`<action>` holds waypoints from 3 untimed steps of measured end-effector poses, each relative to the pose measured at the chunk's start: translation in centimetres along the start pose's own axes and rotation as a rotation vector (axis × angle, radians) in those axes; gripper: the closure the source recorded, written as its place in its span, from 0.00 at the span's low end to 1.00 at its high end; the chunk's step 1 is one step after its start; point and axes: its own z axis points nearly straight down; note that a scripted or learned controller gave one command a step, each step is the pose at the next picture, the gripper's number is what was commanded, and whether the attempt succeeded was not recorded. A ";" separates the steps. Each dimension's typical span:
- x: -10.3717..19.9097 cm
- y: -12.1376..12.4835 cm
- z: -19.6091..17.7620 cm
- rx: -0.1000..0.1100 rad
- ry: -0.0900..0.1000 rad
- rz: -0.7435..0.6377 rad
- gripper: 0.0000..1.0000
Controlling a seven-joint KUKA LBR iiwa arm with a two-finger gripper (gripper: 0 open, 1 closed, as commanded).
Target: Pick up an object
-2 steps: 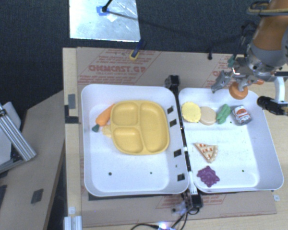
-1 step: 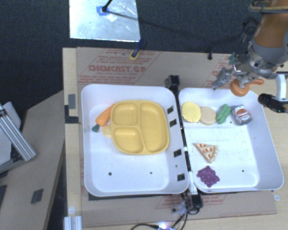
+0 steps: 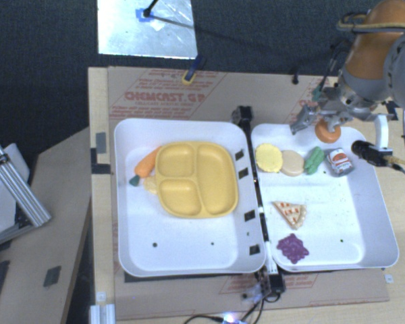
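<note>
Near the lower edge of the frame, the right bin (image 3: 374, 245) holds a purple cluster (image 3: 293, 248) and a pizza slice (image 3: 290, 212). Farther up lie a yellow disc (image 3: 269, 157), tan disc (image 3: 292, 162), green piece (image 3: 314, 160) and small can (image 3: 339, 161). At upper right, the gripper (image 3: 318, 122) hovers just left of an orange object (image 3: 328, 133), the nearest candidate; finger spread cannot be told.
</note>
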 end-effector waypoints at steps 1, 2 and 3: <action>-0.6 -0.3 5.9 0.000 0.000 0.003 0.00; -0.9 -0.4 8.5 0.009 0.000 0.006 0.00; -1.1 -0.4 7.6 0.009 -0.006 0.004 1.00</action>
